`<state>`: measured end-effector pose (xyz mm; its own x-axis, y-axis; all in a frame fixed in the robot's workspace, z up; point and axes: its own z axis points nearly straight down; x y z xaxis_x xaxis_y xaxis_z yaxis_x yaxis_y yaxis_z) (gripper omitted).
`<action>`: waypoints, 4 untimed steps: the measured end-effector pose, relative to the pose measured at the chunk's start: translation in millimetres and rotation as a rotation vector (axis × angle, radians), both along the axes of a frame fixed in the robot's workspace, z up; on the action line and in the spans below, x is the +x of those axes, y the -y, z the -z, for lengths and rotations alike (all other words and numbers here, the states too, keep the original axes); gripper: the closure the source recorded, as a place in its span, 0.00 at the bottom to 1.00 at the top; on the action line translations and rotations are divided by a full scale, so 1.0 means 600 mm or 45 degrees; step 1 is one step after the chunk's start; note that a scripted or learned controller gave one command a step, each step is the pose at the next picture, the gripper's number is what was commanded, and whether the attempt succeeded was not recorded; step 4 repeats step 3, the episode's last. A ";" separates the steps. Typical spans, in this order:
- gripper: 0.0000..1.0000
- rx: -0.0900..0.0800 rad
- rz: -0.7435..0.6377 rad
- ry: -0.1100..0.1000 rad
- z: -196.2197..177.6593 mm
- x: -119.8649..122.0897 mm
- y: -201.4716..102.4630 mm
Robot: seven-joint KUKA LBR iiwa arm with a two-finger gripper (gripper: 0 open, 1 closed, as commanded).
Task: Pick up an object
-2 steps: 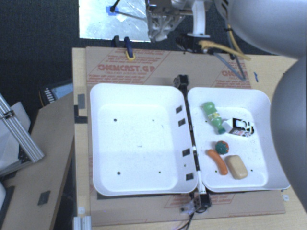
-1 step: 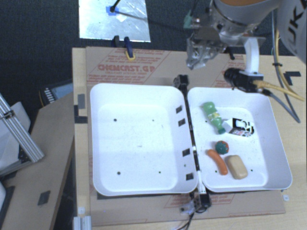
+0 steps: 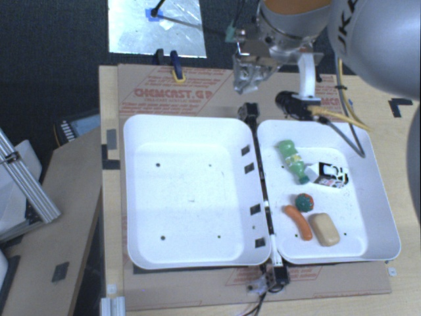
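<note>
At the front of the bench sit two white bins side by side. The left bin (image 3: 187, 189) is the bigger-looking one, and its floor shows a few small dark dots. The right bin (image 3: 375, 196) has all the things in it.

Nearest the front edge of the right bin lies a tan block (image 3: 324, 229), like a bar of soap. Just beside it on its left lies an orange carrot (image 3: 297, 221), slanted. A small round ball (image 3: 304, 202), green and orange, sits just behind the carrot's end and the block. A little farther back, near the right side, lies a small black and white card (image 3: 331, 174). To its left lies a green bottle (image 3: 291, 158), tipped on its side and pointing toward the back.

Behind the bins the brown board (image 3: 171, 91) has red letters on it. Above that board, high over the back of the bins, hangs the gripper (image 3: 249, 76). It is well apart from all the things and holds nothing. I cannot tell how its fingers stand.

Farthest back lies a shiny silver sheet (image 3: 156, 17).
</note>
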<state>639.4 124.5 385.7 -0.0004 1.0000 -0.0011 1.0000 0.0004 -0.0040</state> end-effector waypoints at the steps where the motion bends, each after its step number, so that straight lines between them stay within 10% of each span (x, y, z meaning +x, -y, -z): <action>1: 1.00 -0.001 0.004 -0.010 0.130 -0.137 0.083; 2: 1.00 0.001 0.005 0.004 0.101 -0.253 0.153; 3: 1.00 0.006 -0.008 0.026 -0.096 -0.253 0.099; 4: 1.00 0.006 -0.008 0.026 -0.096 -0.253 0.099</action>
